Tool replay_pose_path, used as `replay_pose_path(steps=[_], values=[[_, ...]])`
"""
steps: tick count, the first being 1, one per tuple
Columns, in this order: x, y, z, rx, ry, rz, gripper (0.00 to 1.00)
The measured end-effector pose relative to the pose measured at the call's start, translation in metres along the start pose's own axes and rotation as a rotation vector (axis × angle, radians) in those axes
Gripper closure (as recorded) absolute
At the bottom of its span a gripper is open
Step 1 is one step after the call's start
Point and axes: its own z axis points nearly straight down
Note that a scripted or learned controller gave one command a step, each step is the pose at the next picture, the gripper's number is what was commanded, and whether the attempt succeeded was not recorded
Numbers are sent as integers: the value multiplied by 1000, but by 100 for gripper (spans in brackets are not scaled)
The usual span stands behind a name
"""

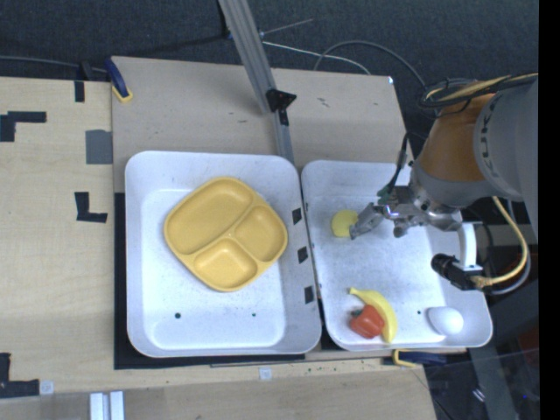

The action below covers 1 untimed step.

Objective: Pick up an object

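My gripper (366,226) hangs low over the right bin (407,269), its dark fingers pointing left toward a small yellow round object (342,224) that lies just beside the fingertips near the bin's left wall. Nothing shows between the fingers. Further toward the front of the same bin lie a yellow banana (378,307) with a red piece (367,323) against it, and a white egg-shaped object (445,320) in the front right corner.
The left bin (149,234) holds a yellow divided plate (226,233). A grey metal pole (254,51) slants in from the top toward the seam between the bins. The arm's orange band (455,143) and cables stand at the right.
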Motion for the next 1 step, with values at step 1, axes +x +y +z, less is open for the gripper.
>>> replay_pose_path(steps=[1], values=[[0,0,43,-8,-3,0,0]])
